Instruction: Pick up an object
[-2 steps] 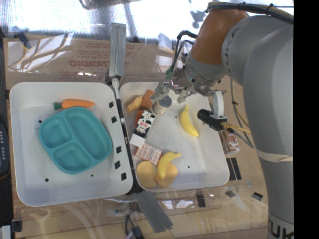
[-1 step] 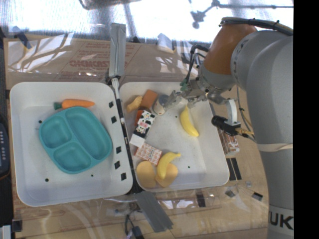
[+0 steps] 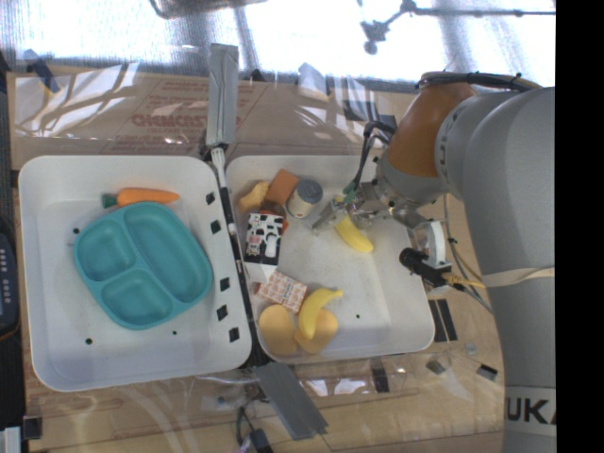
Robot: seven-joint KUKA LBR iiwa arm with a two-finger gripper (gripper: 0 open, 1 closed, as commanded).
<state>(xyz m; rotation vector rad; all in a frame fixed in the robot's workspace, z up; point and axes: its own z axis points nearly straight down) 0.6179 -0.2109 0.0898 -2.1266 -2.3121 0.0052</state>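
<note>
Hand point(image 3: 342, 213): low in the right bin point(image 3: 401, 324), grip state unclear
Yellow piece point(image 3: 356, 236): just beside the hand
Banana point(image 3: 315, 308): near front edge
Teal plate point(image 3: 142, 263): left bin point(image 3: 47, 253)

Bench point(image 3: 142, 121): brown top, printed w/ reddish lettering toward far edge. Two shallow white bins sit directly on it, side by side, touching at the middle: left bin point(image 3: 57, 347) toward bench's left edge, right bin point(image 3: 396, 319) toward the right edge.
</note>
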